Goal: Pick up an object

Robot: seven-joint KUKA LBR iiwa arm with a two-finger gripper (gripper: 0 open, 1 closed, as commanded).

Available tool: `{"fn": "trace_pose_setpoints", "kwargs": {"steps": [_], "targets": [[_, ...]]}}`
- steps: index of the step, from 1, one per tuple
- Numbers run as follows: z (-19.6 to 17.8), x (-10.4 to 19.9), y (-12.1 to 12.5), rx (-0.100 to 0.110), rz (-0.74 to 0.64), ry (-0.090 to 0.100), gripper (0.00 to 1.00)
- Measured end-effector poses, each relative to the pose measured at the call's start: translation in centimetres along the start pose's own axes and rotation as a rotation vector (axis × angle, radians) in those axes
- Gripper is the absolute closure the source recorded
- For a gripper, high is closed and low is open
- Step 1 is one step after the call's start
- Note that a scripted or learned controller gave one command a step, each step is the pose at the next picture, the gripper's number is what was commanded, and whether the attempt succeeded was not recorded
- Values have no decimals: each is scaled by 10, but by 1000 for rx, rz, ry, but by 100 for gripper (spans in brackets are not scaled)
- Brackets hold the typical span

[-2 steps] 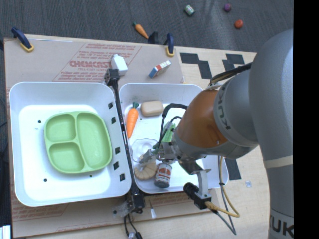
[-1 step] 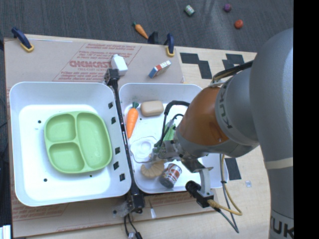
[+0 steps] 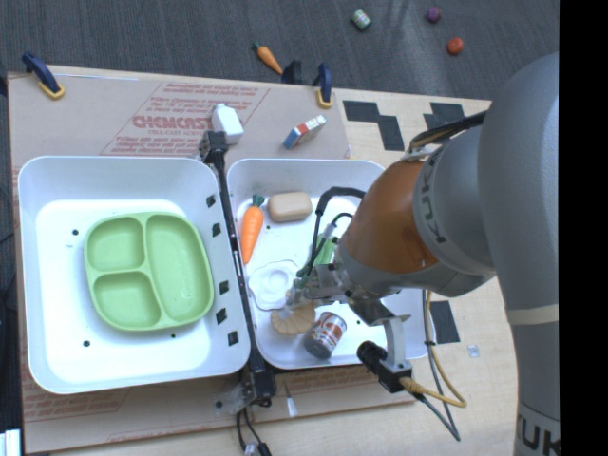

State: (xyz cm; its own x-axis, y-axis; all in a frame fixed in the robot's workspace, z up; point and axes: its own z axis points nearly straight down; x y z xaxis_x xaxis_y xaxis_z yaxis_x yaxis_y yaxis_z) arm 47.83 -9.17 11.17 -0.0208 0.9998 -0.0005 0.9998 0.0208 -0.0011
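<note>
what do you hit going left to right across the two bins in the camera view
green divided plate in the left bin → carrot → tan bread-like piece → small can → the arm's orange band

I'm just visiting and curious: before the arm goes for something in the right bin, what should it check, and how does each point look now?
1. Claw over the right bin: ok.
2. Claw open: cannot tell, the arm hides it.
3. Claw free of load: cannot tell.
4. Targets lying near: ok, a can and a clear cup.
5. Carrot and bread apart from the claw: ok.
6. Green plate in the left bin, out of the way: ok.
</note>
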Motion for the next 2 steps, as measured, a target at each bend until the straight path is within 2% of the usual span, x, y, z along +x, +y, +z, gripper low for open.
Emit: {"fn": "trace_pose_setpoints", "kwargs": {"steps": [1, 2], "targets": [[-10, 0, 1, -1, -7, -2, 100], [-82, -39, -2, -3, 17, 0, 100]]}}
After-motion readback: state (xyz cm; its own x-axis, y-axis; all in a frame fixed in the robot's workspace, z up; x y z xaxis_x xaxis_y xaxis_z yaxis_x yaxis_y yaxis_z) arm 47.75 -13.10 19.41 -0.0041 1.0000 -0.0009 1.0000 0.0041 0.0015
